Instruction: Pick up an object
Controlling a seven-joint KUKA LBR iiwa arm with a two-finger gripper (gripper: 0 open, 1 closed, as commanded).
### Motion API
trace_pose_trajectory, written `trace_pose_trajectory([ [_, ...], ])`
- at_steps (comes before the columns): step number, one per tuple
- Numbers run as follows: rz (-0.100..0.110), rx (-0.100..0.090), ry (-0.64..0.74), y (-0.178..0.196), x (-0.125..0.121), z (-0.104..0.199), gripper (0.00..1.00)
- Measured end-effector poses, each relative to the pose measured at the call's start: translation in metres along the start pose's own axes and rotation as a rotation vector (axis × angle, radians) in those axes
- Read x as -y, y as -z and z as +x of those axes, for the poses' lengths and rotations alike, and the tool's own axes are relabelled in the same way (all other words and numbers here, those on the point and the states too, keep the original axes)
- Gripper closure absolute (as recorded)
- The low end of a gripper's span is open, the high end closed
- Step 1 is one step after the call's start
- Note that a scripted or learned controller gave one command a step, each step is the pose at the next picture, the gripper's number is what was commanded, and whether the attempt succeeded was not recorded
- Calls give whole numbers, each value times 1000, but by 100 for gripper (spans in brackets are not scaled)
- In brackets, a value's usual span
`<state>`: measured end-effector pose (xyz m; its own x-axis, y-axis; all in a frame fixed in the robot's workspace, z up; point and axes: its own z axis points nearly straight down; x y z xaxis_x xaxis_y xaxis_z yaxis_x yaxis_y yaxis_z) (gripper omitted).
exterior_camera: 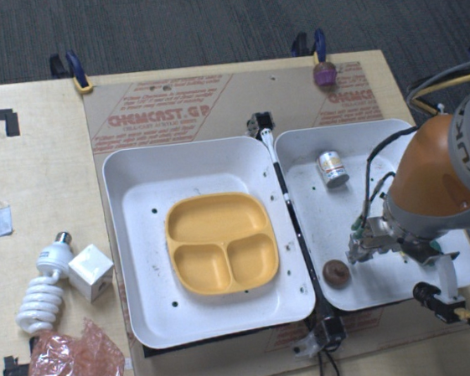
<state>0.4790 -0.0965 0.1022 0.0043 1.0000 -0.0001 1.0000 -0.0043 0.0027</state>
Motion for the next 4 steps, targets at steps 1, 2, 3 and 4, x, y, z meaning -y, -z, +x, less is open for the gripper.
trace_pose_trajectory([
  [1, 1, 1, 6, 90, -53, 59, 100],
  [2, 1, 1, 6, 90, -53, 59, 0],
  [3, 3, 0, 3, 20, -48, -3, 0],
  [4, 3, 0, 3, -10, -37, 4, 0],
])
